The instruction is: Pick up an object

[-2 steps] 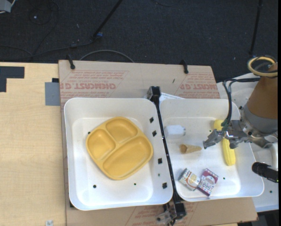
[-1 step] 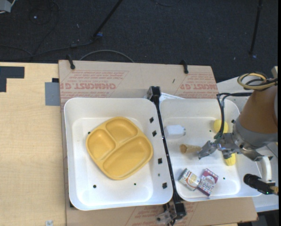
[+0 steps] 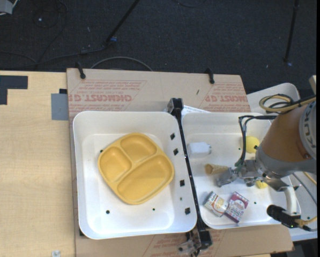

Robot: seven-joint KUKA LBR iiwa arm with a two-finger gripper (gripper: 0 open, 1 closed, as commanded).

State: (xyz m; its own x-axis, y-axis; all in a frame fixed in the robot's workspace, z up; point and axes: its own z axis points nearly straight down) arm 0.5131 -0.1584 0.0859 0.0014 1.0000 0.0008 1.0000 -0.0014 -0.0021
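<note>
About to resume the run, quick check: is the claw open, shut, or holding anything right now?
Claw: cannot be told; it is low in the right bin, beside a tan object.

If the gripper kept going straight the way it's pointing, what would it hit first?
The gripper points toward the view's left, low in the right bin. The tan object lies just ahead, so probably that first, though depth is unclear.

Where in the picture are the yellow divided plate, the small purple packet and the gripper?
yellow divided plate (image 3: 136,167): camera view, on its largest compartment.
small purple packet (image 3: 237,206): camera view, on its top face.
gripper (image 3: 225,179): camera view, between its fingertips.
</note>
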